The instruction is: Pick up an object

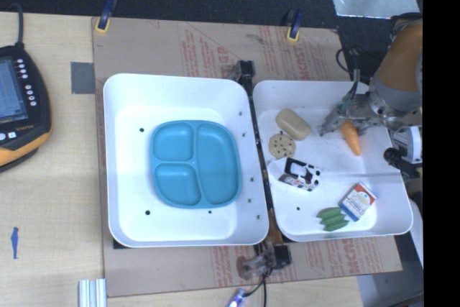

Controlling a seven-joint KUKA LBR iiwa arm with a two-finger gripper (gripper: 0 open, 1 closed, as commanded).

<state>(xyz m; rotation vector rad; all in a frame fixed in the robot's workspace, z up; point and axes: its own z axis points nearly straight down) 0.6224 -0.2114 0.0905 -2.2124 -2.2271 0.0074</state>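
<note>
The arm (397, 61) reaches in from the right over the far right corner of the right bin (377, 165), its orange band above the grey wrist. The gripper (347, 118) hangs low over that bin's upper right part. Whether the claw is apart or together cannot be told from this slant. The carrot (351, 139) lies just beneath and beside the gripper's tip, its thick end up by the grey metal and its point aimed toward the near edge. It cannot be told whether the two touch, and nothing shows the carrot clamped. To the left of the carrot, well apart from it, a tan roll (292, 124) rests near the bin's left wall, with a round cookie (282, 146) just below it. Further toward the near edge sits a small black-and-white piece (299, 174) whose make is too small to read. Near the front right corner lie a little box (357, 201) in white, orange and blue and, just beside it on the left, a green pod (333, 218). The left bin (122, 154) holds one thing — a blue divided plate (195, 163), lying flat in the middle. Both bins rest on a brown cardboard sheet (180, 47), clipped at its far edge by two clamps (106, 14) (292, 24). A control pendant (18, 108) lies on the wooden bench at the far left.
</note>
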